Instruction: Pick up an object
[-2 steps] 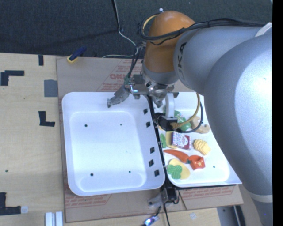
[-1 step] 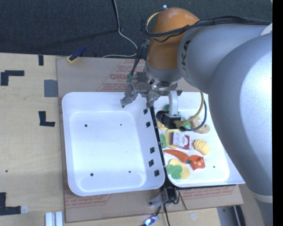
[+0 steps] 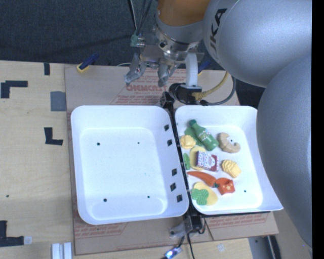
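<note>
Arm: the grey KUKA arm (image 3: 268, 40) fills the upper right of the camera view, its orange band (image 3: 182, 11) at the top edge above the wrist.
Gripper: the gripper (image 3: 148, 76) hangs high above the back of the bench, over the brown cardboard behind the 2 bins, near the top end of the seam between them.
Gripper state: its 2 fingers (image 3: 132, 74) stand apart with bare cardboard visible in the gap; nothing is between them.
Left bin: the left bin (image 3: 81, 152) is a shallow white tray with a few small dark dots on its floor.
Right bin: the right bin (image 3: 250, 152) touches the left one along a clipped seam and holds all the toys.
Objects: a green bottle (image 3: 201, 134) lies at the back, a tan piece (image 3: 229, 143) to its right, a red-and-white packet (image 3: 206, 161) in the middle, a yellow corn-like piece (image 3: 230, 167) beside it, an orange carrot (image 3: 202, 177) and a red piece (image 3: 226, 186) nearer the front, and a yellow-and-green item (image 3: 202, 195) at the front.
Relation: the gripper is well apart from the toys, behind and left of them.
</note>
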